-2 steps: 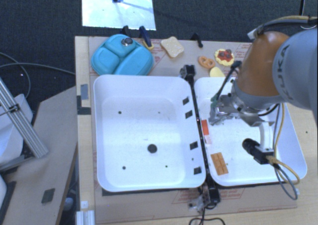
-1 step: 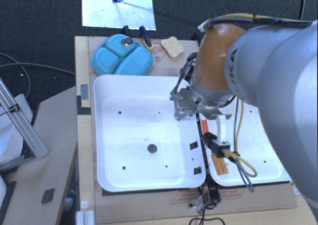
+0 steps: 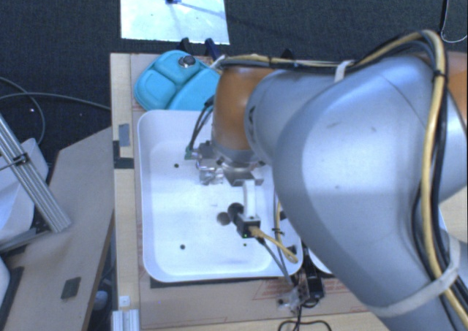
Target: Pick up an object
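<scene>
Grey arm (image 3: 351,176) looms, its claw (image 3: 213,167) down over the bin (image 3: 157,198). Its opening can't be told, and nothing is seen held. A blue object (image 3: 172,82) sits well beyond the claw, past the far rim. Risk: it closes on bare floor and grabs nothing.

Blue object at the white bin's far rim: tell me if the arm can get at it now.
Probably yes. The blue object lies uncovered, and the gripper hangs over the white bin close by, with nothing between them.
</scene>
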Available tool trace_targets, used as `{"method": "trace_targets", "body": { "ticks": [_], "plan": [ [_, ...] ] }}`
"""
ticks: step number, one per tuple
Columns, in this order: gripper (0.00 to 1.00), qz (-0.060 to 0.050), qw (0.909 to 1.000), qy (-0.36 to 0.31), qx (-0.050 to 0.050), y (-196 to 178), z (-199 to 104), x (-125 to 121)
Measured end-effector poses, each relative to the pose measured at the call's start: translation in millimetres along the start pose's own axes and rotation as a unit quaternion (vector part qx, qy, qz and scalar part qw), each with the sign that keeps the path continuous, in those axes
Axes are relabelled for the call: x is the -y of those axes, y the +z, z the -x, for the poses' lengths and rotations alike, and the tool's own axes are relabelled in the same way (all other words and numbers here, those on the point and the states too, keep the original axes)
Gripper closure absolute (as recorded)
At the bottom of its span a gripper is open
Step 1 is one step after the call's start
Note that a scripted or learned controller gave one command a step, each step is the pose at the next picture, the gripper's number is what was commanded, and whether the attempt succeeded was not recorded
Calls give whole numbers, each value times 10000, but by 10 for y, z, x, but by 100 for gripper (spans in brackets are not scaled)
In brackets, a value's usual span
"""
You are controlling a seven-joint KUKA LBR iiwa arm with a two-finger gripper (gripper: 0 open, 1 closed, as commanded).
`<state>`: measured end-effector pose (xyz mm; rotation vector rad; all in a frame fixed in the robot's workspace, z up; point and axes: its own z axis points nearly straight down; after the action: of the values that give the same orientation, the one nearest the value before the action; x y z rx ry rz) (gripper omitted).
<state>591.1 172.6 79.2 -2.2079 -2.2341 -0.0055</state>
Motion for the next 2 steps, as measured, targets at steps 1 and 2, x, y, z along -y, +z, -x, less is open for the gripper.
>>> {"method": "trace_targets", "body": {
  "ticks": [1,2],
  "plan": [
    [100,-41,10000,63,16,-158,175,786],
    [100,103,9999,9,-32,-1841,-446,110]
  ]
}}
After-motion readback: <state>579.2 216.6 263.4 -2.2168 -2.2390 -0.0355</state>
